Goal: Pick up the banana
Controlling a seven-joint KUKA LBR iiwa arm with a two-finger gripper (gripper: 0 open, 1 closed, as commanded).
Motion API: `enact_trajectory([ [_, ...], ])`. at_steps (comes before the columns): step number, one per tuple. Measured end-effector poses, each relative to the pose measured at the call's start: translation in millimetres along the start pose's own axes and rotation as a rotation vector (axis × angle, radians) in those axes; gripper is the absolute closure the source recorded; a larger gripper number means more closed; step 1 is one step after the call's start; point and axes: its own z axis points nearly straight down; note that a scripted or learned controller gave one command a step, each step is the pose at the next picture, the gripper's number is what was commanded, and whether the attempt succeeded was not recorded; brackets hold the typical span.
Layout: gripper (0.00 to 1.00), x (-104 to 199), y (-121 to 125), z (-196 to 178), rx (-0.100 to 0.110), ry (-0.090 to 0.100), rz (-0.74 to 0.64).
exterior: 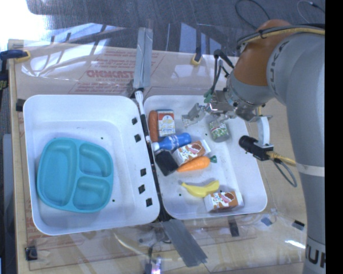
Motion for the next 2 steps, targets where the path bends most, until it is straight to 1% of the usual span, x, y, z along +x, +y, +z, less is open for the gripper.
enact_trajectory([
  [1, 0.0, -12.3, 19.4, -56.3, -0.002, 0.0, 0.021],
  [2, 0.0, -28.3, -89.1, 80.9, 0.001, 0.0, 0.075],
])
